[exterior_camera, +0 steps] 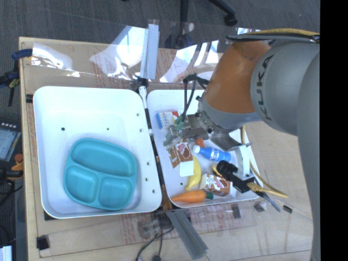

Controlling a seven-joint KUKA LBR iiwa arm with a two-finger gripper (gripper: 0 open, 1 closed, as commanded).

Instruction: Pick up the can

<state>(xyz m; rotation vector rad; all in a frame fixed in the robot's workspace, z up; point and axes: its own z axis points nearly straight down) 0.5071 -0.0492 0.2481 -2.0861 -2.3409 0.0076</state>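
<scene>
In the right bin (157, 99), what looks like the can (217, 185), red-brown with a pale label, lies on its side near the front wall, between a carrot (187, 197) and the bin's right side. My gripper (180, 130) hangs low over the middle of this bin, above the clutter and well behind and left of the can. Nothing can be made out between its tips. The grey and orange arm covers the bin's back right part.
Around the gripper lie a blue-and-white box (166, 117), brown packets (181, 154), a blue bottle (213, 155) and a banana (193, 175). The left bin (54, 102) holds a teal divided tray (100, 173). A clear plastic sheet lies behind the bins.
</scene>
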